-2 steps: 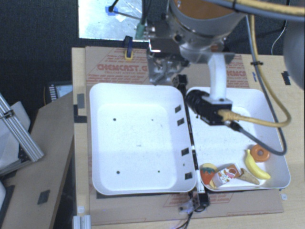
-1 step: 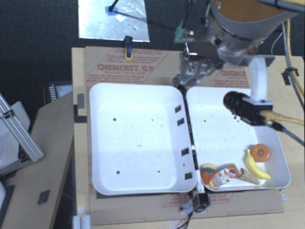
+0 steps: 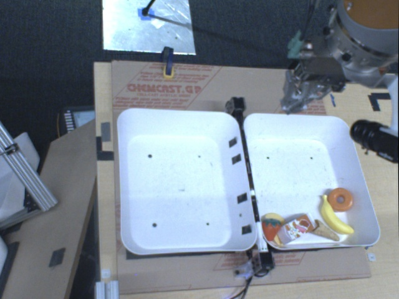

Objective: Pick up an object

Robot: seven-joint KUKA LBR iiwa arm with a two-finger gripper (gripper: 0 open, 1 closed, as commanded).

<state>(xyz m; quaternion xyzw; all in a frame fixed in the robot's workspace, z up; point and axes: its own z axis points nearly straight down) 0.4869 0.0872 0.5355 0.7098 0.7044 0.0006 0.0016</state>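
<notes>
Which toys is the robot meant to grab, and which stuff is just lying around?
For the job:
- banana
- orange doughnut
- red and white packet
- orange fruit
- gripper, above the right bin's far edge

Just lying about:
- left bin
- silver sheet
- yellow clamp

I see lots of open floor in the right bin (image 3: 349, 136). The toys crowd its near edge: a banana (image 3: 333, 217), an orange ring (image 3: 340, 199) touching it, a small packet (image 3: 295, 228) and a round orange thing (image 3: 272, 225). The black clips (image 3: 240, 161) stand between the bins. My gripper (image 3: 299, 98) hangs above the far rim.
</notes>
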